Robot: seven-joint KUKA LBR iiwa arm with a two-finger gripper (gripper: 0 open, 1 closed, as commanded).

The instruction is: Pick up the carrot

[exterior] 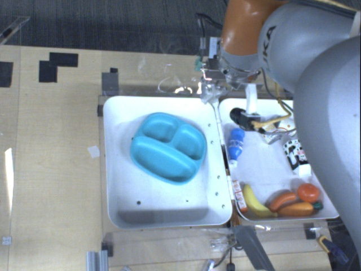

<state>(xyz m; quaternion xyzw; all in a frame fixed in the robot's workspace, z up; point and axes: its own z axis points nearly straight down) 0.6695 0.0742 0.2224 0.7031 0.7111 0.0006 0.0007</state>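
— Orange carrot (294, 209), camera view: lies at the front edge of the rt-hand bin (269, 168), touching a redder long thing (282, 199), w/ a tomato (308, 192) just beside and a banana (254, 201) near.
— Gripper?
— Gripper (210, 90) sits at the back, over the wall btwn the two bins, well apart from the carrot. Open or closed: can't tell, too cluttered. No item visibly in it.
— Progress?
— Nil, imo. Carrot untouched; approach, descent, grasp, lift all left. Blue bottle (236, 144) lies roughly btwn gripper and target, so the path needs care.
— L-hand bin?
— Blue divided plate (168, 147), not relevant.
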